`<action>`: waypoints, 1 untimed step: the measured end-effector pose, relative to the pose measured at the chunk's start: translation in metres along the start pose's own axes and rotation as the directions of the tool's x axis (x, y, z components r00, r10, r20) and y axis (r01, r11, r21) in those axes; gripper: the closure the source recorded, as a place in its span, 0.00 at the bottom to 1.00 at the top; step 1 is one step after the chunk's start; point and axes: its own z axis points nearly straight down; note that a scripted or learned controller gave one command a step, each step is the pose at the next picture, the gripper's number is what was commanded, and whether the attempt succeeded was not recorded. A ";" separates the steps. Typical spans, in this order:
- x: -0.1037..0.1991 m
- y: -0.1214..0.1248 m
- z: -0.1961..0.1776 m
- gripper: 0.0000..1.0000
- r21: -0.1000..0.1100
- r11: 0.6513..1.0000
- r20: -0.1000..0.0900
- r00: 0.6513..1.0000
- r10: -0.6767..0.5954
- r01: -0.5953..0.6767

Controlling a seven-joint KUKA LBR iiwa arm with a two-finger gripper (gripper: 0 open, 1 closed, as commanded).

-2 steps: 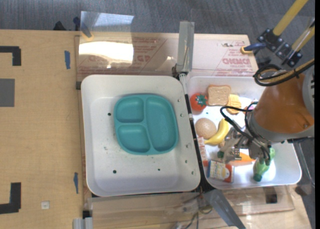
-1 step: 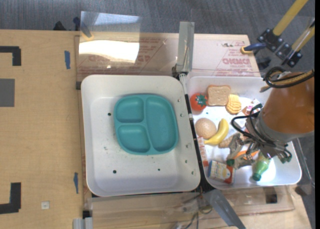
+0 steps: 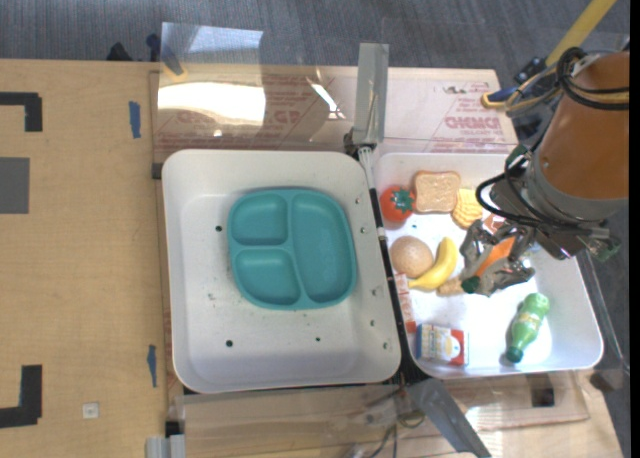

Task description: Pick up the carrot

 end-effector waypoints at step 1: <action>-0.002 0.000 -0.009 1.00 0.001 1.000 0.005 1.000 0.002 -0.002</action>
